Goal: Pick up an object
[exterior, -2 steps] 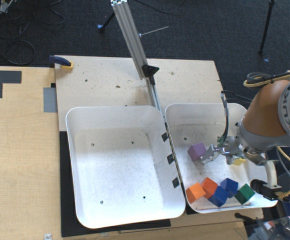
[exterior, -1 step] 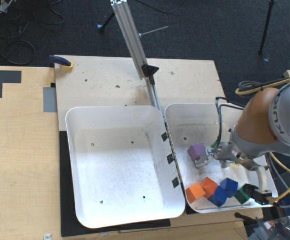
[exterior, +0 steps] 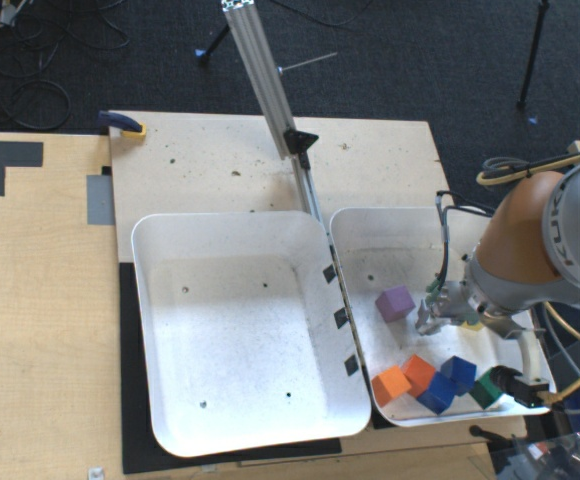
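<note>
The tool (exterior: 432, 320) is being held low inside the right bin (exterior: 370, 230), just right of a purple block (exterior: 395, 303); whether it is parted or closed cannot be told, and nothing is being seen gripped. Two orange blocks (exterior: 405, 378), two blue blocks (exterior: 448, 382) and a green block (exterior: 487, 388) are lying clustered along the bin's near wall. The left bin (exterior: 160, 230) is sitting beside it on the tabletop (exterior: 200, 163)
</note>
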### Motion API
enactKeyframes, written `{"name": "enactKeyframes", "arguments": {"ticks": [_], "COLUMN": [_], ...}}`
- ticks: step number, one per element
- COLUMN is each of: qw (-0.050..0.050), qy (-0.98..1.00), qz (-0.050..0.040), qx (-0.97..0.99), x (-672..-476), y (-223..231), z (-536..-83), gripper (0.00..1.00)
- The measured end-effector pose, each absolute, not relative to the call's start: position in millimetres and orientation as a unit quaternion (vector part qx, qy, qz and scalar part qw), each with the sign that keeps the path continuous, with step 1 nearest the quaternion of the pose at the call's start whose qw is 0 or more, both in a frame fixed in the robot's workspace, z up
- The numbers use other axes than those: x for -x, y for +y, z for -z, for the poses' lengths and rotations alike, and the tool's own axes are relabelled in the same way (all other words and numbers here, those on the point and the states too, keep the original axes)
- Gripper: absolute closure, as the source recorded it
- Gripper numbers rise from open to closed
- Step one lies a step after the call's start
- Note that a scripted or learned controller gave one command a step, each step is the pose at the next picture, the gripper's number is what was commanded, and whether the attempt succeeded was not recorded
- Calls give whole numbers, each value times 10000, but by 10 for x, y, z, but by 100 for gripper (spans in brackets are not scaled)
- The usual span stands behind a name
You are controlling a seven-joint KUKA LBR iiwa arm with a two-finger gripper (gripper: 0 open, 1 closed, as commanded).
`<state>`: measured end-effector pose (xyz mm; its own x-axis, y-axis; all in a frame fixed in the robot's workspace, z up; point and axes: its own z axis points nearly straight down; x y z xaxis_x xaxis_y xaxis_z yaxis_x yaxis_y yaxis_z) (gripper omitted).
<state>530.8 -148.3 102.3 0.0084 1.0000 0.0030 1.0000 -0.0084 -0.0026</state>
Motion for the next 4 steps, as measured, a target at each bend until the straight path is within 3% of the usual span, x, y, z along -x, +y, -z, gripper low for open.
{"name": "enactKeyframes", "arguments": {"ticks": [3, 4], "qw": [-16, 27], "qy": [-7074, -7085], "qz": [9, -5], "qx": [7068, 7057], "x": [-5450, -5373], "y": [-1522, -976], "z": [-2621, -2464], "gripper": [100, 100]}}
